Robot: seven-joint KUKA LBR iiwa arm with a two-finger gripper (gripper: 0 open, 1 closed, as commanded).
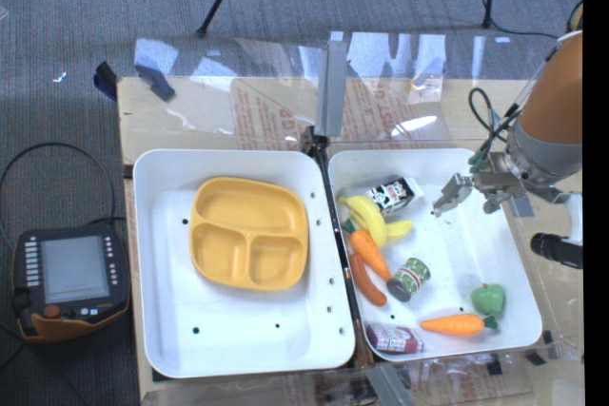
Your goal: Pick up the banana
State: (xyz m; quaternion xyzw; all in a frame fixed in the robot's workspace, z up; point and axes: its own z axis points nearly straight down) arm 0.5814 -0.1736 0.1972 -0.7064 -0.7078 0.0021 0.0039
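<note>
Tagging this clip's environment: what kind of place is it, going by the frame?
Most likely a robotics lab test cell, not a kitchen. Two white bins sit on a bench behind a clear shield, toy food such as the banana fills one, and a teach pendant lies on grey carpet.

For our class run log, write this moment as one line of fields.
task: pick up banana | banana: in right bin, beside carrot | gripper: above right bin, apart from banana, holding nothing | status: not grasped

Banana [369,216] smooth glossy plastic; white bins [162,204] matt plastic; yellow tray [249,233] smooth, slightly glossy
</note>
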